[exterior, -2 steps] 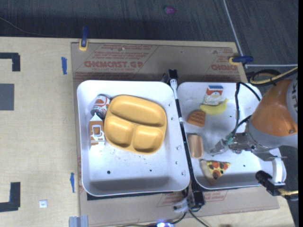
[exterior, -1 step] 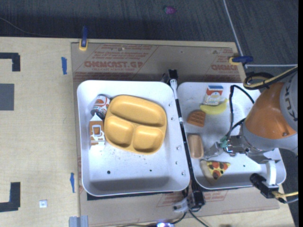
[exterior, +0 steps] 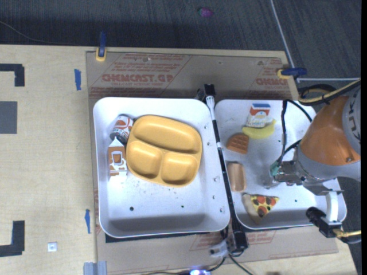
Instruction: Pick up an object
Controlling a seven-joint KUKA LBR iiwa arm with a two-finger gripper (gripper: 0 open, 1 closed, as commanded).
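- The front rim of the left bin (exterior: 166, 229) lies nearest, and its floor at this end is bare apart from a few dark specks.
- In the right bin (exterior: 287, 219), close to the front rim, there is a toy pizza slice (exterior: 260, 204) with red and green spots.
- Just above the pizza slice, against the bin's left wall, a tan hot-dog-like piece (exterior: 235, 176) stands lengthwise.
- The gripper (exterior: 279, 173) is over the middle of the right bin, to the right of the hot-dog-like piece and apart from it. The wrist covers the fingers, so I cannot tell if they are parted or closed, and no object is seen between them.
- The arm (exterior: 330, 139), with its orange band, comes in from the right side over this bin.
- A large yellow divided tray (exterior: 163, 149) lies upside-down in the middle of the left bin.
- At its left edge, touching it, are an orange-and-white box (exterior: 116, 160) and a small can (exterior: 121, 129).
- Further back in the right bin lies a brown cookie-like piece (exterior: 238, 143).
- Beside it is a yellow banana (exterior: 259, 132).
- Touching the banana, a small white carton (exterior: 259, 114) is near the back wall.
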